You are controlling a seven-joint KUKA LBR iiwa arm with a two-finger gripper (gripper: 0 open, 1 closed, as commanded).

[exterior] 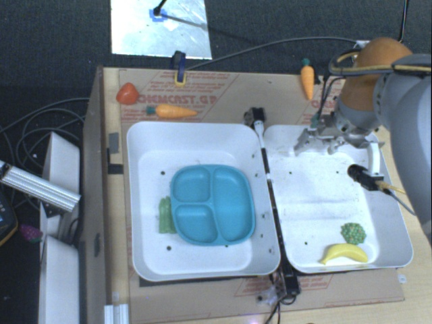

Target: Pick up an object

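The grey metal two-finger gripper [317,140] hangs over the far edge of the right white bin [304,201], fingers spread apart and holding nothing. A yellow plastic banana [344,253] and a green broccoli floret [352,233] lie at the near right corner, well apart from it; the banana's long axis runs left-right. The wrist hides the bin's far right corner.

Place: probably robotics lab | cues: cardboard-topped bench [202,93]; white bins [145,181]; loose cables [34,133]; toy food

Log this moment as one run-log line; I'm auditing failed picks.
stage: approach | gripper: over right bin's far edge, holding nothing | banana, broccoli: right bin, near corner | blue tray: left bin
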